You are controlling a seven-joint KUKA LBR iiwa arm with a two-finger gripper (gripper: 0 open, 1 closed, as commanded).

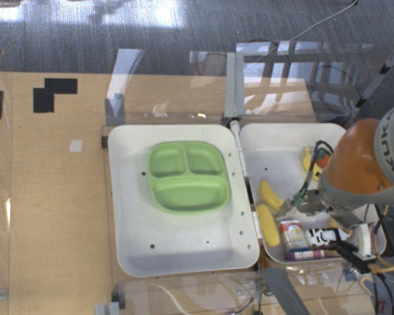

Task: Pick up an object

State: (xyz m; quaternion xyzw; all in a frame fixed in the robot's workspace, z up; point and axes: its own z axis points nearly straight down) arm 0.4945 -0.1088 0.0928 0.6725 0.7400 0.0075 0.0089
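Note:
My gripper hangs low over the right bin, below the grey arm and its orange band. Just left of it lie a yellow banana-like piece and a yellow corn cob along the bin's left wall. A small red and white carton sits right below the gripper, beside a black and white item. A thin marker lies at the front wall. Another yellow piece peeks out beside the arm. The arm hides the right half of this bin.
The left bin holds a green divided plate near its middle. A raised divider separates the two bins. Clear plastic walls stand behind the bins, and cables trail at the front right.

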